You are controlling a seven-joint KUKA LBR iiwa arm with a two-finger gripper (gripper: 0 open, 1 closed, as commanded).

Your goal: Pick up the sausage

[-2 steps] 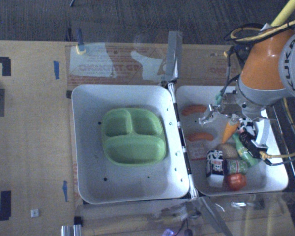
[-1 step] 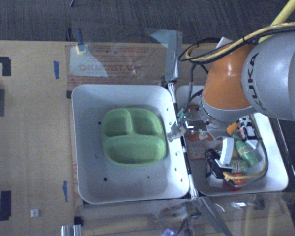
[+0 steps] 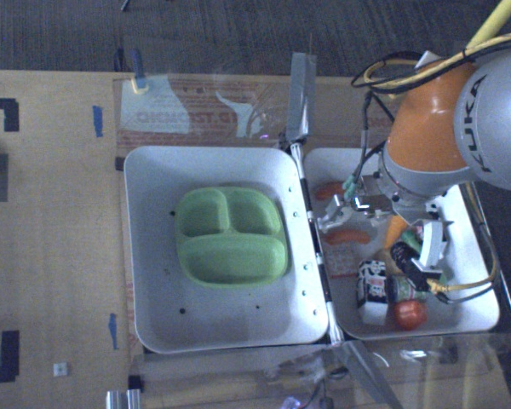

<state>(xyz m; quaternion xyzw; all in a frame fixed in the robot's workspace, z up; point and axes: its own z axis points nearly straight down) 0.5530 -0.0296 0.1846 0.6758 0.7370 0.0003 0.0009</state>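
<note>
A reddish-orange sausage (image 3: pixel 347 238) lies in the left half of the right bin (image 3: pixel 481 292), close to the wall between the bins. A second reddish piece (image 3: pixel 327 191) lies a little further back, partly hidden by the arm. My gripper (image 3: pixel 344 212) hangs low over the bin between these two pieces, just above the sausage. The grey and orange wrist covers much of the bin's back part. Nothing shows as lifted off the bin floor.
In the right bin, an orange carrot-like piece (image 3: pixel 394 227), a black and white bottle (image 3: pixel 373 285), a red tomato (image 3: pixel 409 313) and a green item (image 3: pixel 430 241) crowd the front right. The left bin (image 3: pixel 153 313) holds a green divided plate (image 3: pixel 232 235).
</note>
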